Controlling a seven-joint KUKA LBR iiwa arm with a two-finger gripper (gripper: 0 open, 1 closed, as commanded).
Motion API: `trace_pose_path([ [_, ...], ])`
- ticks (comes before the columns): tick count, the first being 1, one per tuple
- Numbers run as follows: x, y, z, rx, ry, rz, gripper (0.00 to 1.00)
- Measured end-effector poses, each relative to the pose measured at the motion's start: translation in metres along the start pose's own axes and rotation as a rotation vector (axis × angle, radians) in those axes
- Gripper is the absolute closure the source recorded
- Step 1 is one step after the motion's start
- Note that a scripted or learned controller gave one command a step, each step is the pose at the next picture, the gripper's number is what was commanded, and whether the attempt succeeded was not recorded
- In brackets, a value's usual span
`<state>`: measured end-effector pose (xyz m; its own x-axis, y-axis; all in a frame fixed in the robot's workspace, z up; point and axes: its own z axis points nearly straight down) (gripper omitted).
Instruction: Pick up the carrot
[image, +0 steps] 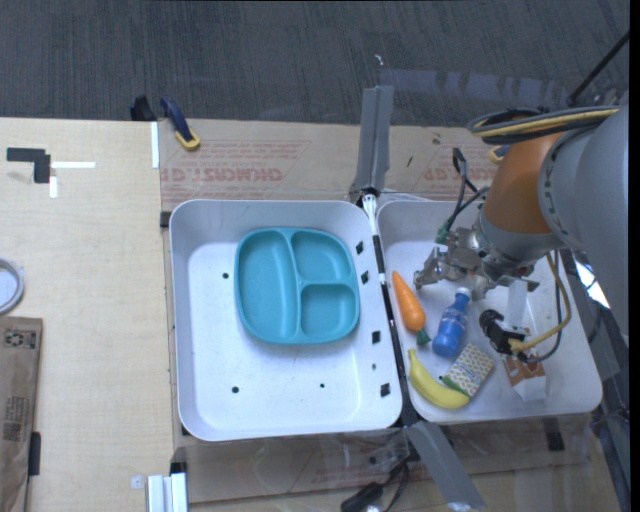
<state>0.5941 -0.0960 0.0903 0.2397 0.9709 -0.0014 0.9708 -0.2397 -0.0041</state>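
Note:
The orange carrot (407, 302) lies along the left wall of the right bin (575, 392), pointing toward the camera. My gripper (455, 283) hangs just right of it, over the cap end of a blue bottle (451, 325). Its fingers are spread open, with the left fingertip (428, 277) a short way from the carrot's upper end. Nothing is held between them.
A yellow banana (435, 386) and a patterned packet (470, 370) lie at the front of the right bin, below the bottle. A small brown-and-white item (524, 372) sits at the right. A teal divided plate (297, 285) rests in the left bin (185, 300).

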Motion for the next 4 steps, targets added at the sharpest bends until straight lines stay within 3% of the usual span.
trace_pose_path([
  [1, 0.004, 0.007, -0.001, -0.001, 0.0, 0.31, 0.0],
  [2, -0.002, -0.013, -0.001, -0.001, 0.0, 0.064, 0.0],
  [3, 0.002, -0.002, -0.001, -0.002, 0.0, 0.326, 0.0],
  [4, -0.009, -0.031, 0.0, 0.002, 0.0, 0.732, 0.0],
])
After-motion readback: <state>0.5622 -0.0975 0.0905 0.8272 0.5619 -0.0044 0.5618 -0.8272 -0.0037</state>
